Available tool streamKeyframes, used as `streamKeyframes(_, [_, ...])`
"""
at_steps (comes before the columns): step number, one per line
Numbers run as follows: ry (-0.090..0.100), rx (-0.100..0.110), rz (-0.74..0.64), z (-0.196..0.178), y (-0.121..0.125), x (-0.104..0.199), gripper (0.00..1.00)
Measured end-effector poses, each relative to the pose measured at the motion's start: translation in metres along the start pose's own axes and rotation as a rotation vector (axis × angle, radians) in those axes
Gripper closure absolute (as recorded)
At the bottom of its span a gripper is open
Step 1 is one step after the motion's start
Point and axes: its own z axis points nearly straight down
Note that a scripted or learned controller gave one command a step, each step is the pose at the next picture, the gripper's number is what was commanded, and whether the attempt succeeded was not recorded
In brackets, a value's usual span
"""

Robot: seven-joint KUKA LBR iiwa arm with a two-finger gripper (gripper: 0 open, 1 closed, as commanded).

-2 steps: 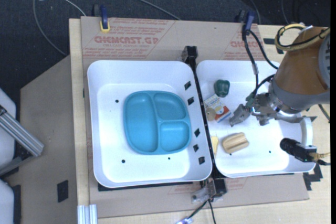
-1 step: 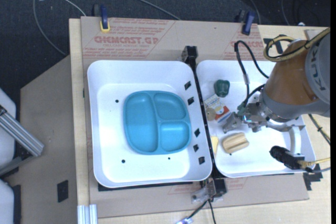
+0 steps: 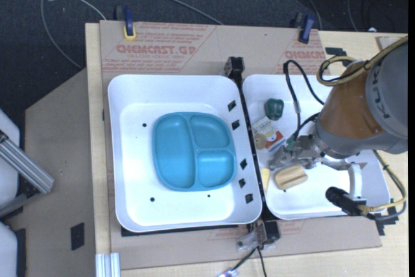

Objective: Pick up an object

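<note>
arm: grey KUKA with an orange band, reaching in from the right and hanging low over the right bin (image 3: 363,201)
gripper: gripper (image 3: 293,157) is sitting among the clutter at the bin's left side; cannot tell how wide it is spread or whether anything is in it, metal parts and cables are blocking the read
target candidates: tan block (image 3: 290,176) is lying just below the gripper tip, touching or nearly so; small printed packet (image 3: 264,132) with red and white marks is lying just above; dark green round piece (image 3: 274,108) is sitting further up, apart from the gripper
left bin: left bin (image 3: 123,159) is holding a blue divided plate (image 3: 194,150), well apart from the arm
risk 1: objects are crowding near the divider wall, so closing here is likely catching two things or pinching an edge and flicking it away
risk 2: block is looking smooth and rounded, likely slipping out on lift
risk 3: packet is looking thin and flat, hard to get under
risk 4: loose cables are hanging close, snag is possible
materials: bins glossy white plastic, shallow, rounded corners; plate matte blue plastic, three compartments; bench cardboard-topped
</note>
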Motion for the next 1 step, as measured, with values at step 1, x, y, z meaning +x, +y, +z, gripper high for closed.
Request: streamKeyframes(1, [0.0, -0.004, 0.001, -0.0124, 0.0009, 0.0, 1.0])
